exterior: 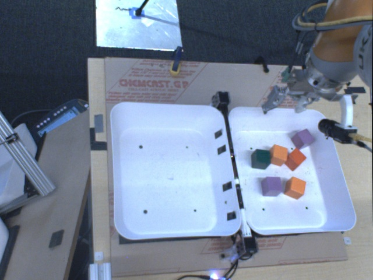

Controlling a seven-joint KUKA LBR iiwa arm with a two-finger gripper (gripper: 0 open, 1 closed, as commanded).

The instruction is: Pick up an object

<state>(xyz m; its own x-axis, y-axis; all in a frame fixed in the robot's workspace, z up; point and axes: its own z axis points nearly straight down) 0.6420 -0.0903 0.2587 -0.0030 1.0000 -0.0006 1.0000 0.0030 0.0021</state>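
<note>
Several small cubes lie in the right bin point(335, 214): a dark green cube point(260, 158), an orange cube point(279, 154) touching a red-orange cube point(296, 158), a purple cube point(303, 137) behind them, and nearer the front another purple cube point(271, 185) beside a second orange cube point(295, 187). My gripper point(286, 104) hangs over the right bin's back rim, well behind the cubes. It is open, its two fingers spread, with nothing between them.
The left bin point(125, 156) sits beside the right one, with a black hinge strip point(230, 162) between them. A black cylinder point(332, 130) sticks out over the right bin's far right rim. A shiny metal plate point(139, 16) lies behind the bench.
</note>
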